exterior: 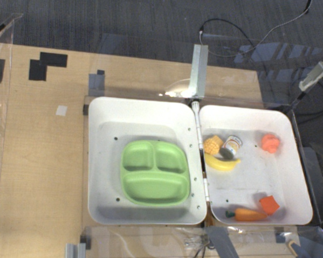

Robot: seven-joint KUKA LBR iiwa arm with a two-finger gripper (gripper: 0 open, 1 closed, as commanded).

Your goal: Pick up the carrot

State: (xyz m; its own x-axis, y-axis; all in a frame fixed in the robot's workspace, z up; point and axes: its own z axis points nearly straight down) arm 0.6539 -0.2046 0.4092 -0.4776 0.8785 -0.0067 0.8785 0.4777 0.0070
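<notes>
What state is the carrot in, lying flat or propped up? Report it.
Lying flat. The carrot rests lengthwise on the floor of the right bin near its front wall, green end pointing left, just beside the orange block.

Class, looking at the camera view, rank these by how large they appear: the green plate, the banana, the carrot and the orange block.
1. green plate
2. banana and carrot: they look about alike in length, so I won't rank one over the other
3. orange block, the smallest

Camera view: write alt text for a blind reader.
A carrot lies along the near edge of the right bin, beside an orange block, with a banana farther back. The left bin holds a green divided plate.
</notes>
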